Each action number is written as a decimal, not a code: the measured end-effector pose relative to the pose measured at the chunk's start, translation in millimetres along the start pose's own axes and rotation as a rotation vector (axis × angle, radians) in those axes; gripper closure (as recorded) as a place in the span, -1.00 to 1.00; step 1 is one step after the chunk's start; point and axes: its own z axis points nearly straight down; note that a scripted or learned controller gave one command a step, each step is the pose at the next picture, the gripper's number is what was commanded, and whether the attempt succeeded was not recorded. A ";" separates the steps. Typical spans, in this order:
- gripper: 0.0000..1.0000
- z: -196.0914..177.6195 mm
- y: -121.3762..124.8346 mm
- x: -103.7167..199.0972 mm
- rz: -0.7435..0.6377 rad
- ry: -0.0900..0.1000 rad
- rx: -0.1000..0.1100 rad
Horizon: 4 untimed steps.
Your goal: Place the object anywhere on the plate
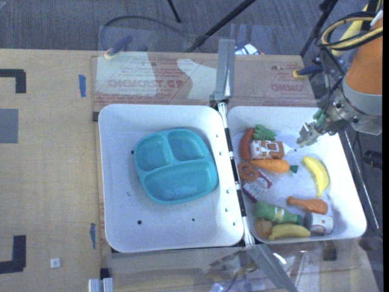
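A blue sectioned plate [175, 165] lies in the left bin [115, 132]. The right bin [349, 187] holds several toy foods: an orange carrot [270, 165], a small carton [267, 149], a red sausage [245, 143], a yellow banana [317, 174], a drumstick [307, 205], a green bottle [276, 212] and a second banana [289, 230]. My gripper [306, 135] hangs over the upper right part of the right bin, above and to the right of the carrot, with nothing seen between its fingers.
A metal divider [231, 163] runs between the two bins. A clear panel and a cardboard sheet [158, 78] stand behind the bins. The arm's orange band [368, 66] and cables [346, 32] are at the right edge.
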 end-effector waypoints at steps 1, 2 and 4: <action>1.00 58.5 6.7 75.3 -0.031 0.002 0.003; 1.00 58.4 15.5 140.6 -0.181 0.002 0.005; -1.00 37.9 31.2 201.7 -0.485 0.000 0.000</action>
